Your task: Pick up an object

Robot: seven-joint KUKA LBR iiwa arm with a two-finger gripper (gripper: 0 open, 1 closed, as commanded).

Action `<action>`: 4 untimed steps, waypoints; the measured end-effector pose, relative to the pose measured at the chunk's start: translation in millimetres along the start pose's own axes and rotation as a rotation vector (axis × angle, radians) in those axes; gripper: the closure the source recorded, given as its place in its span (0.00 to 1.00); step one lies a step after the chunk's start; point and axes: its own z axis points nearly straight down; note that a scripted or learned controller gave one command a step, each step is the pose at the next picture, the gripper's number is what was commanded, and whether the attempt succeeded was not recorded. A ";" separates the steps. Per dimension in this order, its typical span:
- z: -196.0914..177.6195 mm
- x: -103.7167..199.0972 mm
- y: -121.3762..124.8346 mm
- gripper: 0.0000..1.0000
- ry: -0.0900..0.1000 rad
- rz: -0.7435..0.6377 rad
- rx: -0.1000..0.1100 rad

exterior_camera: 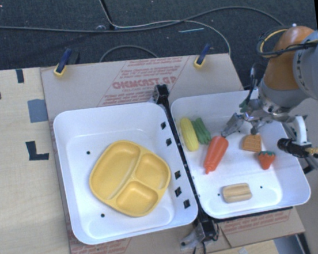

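Nearest the lens, a tan bread-roll toy [236, 192] is lying flat near the front wall of the right bin [293, 196], rounded oblong, long axis running left-right. No single target is given, so listing the candidates in that bin. Orange carrot [215, 153] is lying at a slant mid-bin, tapered, tip pointing front-left. Yellow corn cob [189, 134] is sitting along the left wall, ridged surface, with a green ribbed vegetable [201, 130] touching its right side. A small brown-orange wedge [252, 142] is sitting right of the carrot, apart from it. A small red-orange piece with a green top [267, 159], looks like a strawberry, is lying just in front-right of the wedge.

Gripper [240, 119] is hanging over the back-right part of that bin, reaching in from the right, just behind the wedge and close to the carrot's thick end. Fingers are showing as thin grey prongs spread apart toward the left, jaws apart, nothing sitting between them.

Left bin [71, 164] is carrying a yellow divided plate [130, 177], three compartments, turned at an angle.

Writing: cardboard sheet [135, 77] under both bins is showing red print, upside down from this side, largely illegible at this resolution. Two yellow-and-blue clamps [62, 63] are pinning its back edge.
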 end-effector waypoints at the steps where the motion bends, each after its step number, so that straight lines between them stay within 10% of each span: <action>1: 29.2 0.3 0.6 0.00 -0.003 -0.002 -0.009; 2: 18.2 -0.6 1.4 1.00 -0.006 -0.002 -0.011; 4: -87.9 1.0 -1.8 1.00 -0.003 -0.001 -0.013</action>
